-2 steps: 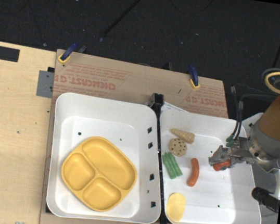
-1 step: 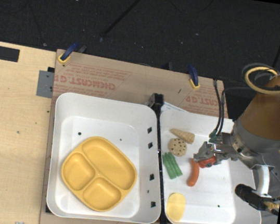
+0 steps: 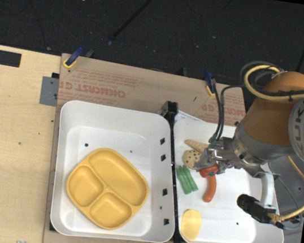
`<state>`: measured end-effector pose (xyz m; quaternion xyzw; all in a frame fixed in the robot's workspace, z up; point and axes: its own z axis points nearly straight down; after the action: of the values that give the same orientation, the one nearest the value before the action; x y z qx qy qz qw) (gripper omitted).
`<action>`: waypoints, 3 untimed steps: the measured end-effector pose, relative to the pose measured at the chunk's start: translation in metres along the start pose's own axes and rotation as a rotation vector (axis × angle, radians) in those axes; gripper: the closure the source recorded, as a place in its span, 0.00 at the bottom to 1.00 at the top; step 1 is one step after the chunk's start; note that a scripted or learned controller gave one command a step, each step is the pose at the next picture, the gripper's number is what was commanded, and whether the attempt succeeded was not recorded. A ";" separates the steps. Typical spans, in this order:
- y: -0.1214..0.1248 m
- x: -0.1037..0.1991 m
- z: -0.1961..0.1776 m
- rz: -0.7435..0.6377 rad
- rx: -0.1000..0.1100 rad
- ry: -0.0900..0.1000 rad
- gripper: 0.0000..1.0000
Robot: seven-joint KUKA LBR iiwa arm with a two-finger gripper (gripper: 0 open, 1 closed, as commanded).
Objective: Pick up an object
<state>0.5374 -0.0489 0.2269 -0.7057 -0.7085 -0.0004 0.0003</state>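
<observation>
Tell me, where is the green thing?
The green toy lies in the right bin, by the divider between the bins, left of the orange-red carrot and below the cookie.

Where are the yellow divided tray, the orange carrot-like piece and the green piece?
yellow divided tray (image 3: 107, 188): camera view, centre where its dividers meet.
orange carrot-like piece (image 3: 210, 190): camera view, middle of its length.
green piece (image 3: 186, 181): camera view, its middle.

Both bins (image 3: 70, 134) are white. A yellow divided plate (image 3: 107, 188) sits in the left one. The right bin (image 3: 237, 232) carries a green piece (image 3: 186, 181), an orange-red piece (image 3: 210, 189), a pale yellow disc (image 3: 191, 222) and a tan cone (image 3: 195, 146). The tabletop (image 3: 6, 141) is light wood with black squares; the arm (image 3: 279, 112) is grey with an orange band.
</observation>
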 end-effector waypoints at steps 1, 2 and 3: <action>0.007 0.049 -0.009 0.001 0.000 -0.001 1.00; 0.003 0.097 0.000 0.001 0.002 -0.001 1.00; 0.004 0.140 -0.002 0.001 0.001 0.000 1.00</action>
<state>0.5413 0.0907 0.2290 -0.7062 -0.7080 0.0001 0.0004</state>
